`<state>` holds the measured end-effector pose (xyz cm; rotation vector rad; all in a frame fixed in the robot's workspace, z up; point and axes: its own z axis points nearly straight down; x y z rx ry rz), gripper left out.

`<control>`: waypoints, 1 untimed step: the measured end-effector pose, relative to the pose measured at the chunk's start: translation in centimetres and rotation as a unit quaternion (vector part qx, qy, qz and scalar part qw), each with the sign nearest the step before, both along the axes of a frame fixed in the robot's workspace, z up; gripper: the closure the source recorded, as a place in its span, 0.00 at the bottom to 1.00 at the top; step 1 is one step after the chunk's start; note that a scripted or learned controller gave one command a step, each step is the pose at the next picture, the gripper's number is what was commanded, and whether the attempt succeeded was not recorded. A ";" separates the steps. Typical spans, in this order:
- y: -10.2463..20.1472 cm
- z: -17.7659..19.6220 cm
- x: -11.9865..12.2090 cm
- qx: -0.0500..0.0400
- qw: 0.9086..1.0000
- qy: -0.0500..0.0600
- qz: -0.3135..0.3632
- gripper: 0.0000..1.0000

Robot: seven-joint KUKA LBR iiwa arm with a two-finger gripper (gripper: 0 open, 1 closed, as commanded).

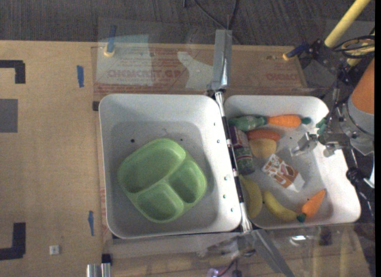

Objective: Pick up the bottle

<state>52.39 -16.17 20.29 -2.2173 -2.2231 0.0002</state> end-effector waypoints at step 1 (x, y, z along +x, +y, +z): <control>0.4 -8.9 -2.8 0.000 0.998 -0.001 0.056 0.00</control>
